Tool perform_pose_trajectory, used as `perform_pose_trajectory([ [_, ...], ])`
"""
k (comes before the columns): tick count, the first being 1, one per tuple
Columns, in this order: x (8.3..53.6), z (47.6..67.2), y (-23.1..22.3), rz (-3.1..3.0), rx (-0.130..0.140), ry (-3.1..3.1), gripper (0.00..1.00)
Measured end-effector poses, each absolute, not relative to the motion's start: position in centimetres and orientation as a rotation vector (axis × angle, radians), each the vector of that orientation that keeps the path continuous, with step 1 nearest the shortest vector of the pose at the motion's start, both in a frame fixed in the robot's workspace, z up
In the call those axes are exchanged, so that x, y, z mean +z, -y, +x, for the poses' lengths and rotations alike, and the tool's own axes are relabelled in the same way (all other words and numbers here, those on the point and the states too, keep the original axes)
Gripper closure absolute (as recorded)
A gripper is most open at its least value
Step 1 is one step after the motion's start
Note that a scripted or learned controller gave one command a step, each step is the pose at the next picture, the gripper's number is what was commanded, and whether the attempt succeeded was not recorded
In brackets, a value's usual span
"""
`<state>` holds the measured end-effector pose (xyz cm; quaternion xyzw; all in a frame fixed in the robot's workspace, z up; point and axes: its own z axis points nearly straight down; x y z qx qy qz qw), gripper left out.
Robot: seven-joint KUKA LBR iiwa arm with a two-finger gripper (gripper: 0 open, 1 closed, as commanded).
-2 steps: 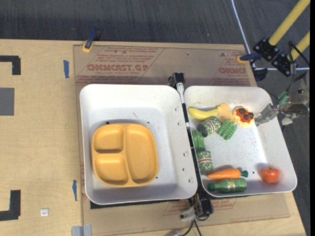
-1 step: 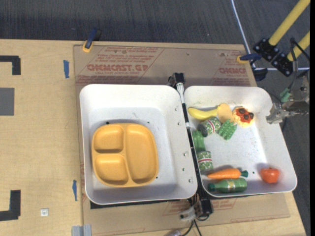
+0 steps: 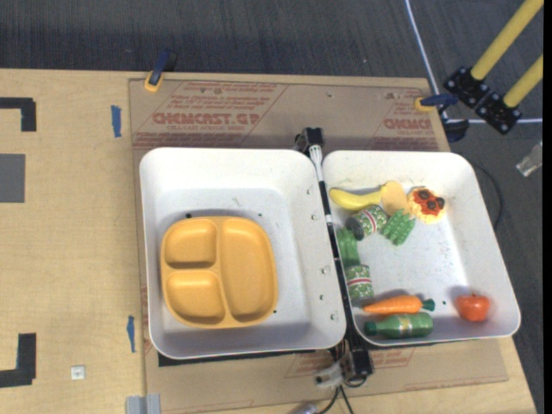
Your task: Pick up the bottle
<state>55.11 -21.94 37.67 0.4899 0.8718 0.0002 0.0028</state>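
A green bottle (image 3: pixel 398 324) with a red and white label lies on its side along the front wall of the right bin (image 3: pixel 466 248). A second green bottle (image 3: pixel 352 261) lies lengthwise against that bin's left wall. An orange carrot (image 3: pixel 397 304) lies just behind the front bottle, touching or nearly touching it.
The right bin also holds a banana (image 3: pixel 354 198), a small green can (image 3: pixel 369 222), a knobbly green piece (image 3: pixel 399 228), a yellow fruit (image 3: pixel 394 197), an orange-red toy (image 3: pixel 428 203) and a tomato (image 3: pixel 473 307). The left bin (image 3: pixel 172 188) holds a yellow divided plate (image 3: pixel 220 270).
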Motion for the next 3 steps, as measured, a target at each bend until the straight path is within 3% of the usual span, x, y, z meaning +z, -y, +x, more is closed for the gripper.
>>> perform_pose_trajectory([
  [1,52.4,51.6,22.4,1.342,0.0,-2.835,1.0],
  [2,52.3,51.6,22.4,1.342,0.0,-2.836,0.0],
  [3,53.5,51.7,22.4,1.339,0.0,-2.83,1.0],
])
